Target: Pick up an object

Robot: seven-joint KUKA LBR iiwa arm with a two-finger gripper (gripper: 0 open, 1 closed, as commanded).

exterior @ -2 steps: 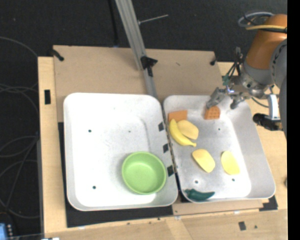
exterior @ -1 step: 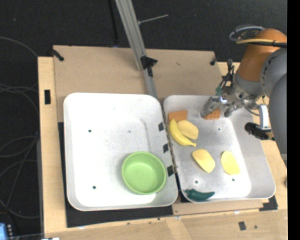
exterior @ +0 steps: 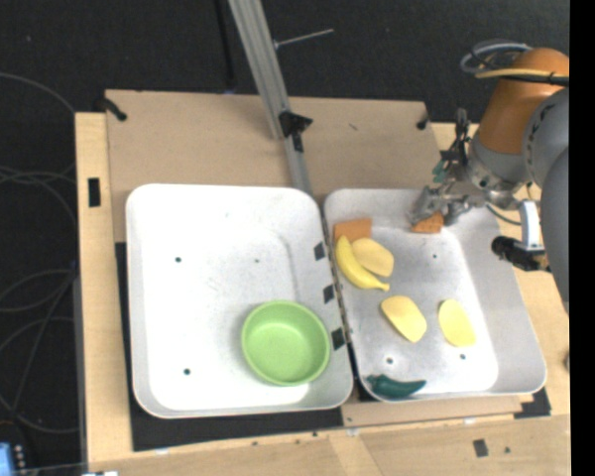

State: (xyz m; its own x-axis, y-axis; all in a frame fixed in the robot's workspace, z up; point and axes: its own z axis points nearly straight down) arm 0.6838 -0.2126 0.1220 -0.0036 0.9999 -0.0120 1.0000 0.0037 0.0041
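Nearest in the right bin: a dark green piece at the near edge, then two yellow slices, then a banana by the left wall. Left bin holds a green bowl. Far end: gripper low over a small orange block, just touching or right beside its tips. Looks like the grasp step. Can't tell whether the tips are apart, together, or clamped on the block. Next: close squarely, lift straight.
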